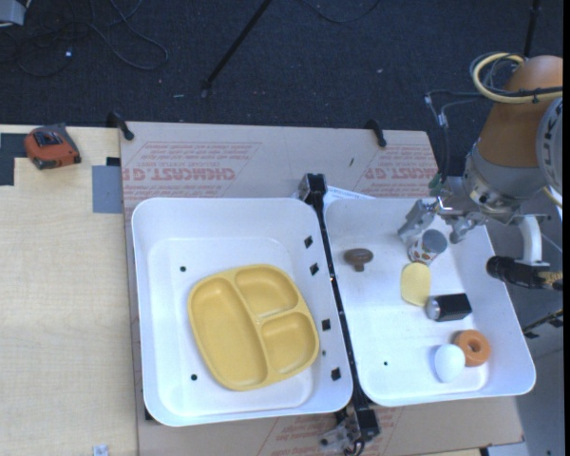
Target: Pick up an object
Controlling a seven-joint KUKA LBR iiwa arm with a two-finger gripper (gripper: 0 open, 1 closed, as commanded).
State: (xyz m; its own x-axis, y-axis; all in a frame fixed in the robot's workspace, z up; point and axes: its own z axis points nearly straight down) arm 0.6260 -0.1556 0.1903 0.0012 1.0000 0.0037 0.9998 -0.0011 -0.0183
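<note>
hovering over the right bin (513, 369), the gripper (426, 238), grip state unclear, nears a pale yellow block (416, 283).

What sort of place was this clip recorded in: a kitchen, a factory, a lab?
Most likely a robotics lab. Two white bins sit on a cardboard-lined bench, one holding a yellow divided plate. Loose cables trail over the dark floor, and the arm's pincer hangs above the right bin's small objects.

The pale wooden tabletop (47, 283) carries a cardboard sheet (218, 160) bearing two white bins (161, 255), plus a small orange tool (52, 147) near its far-left corner.
</note>
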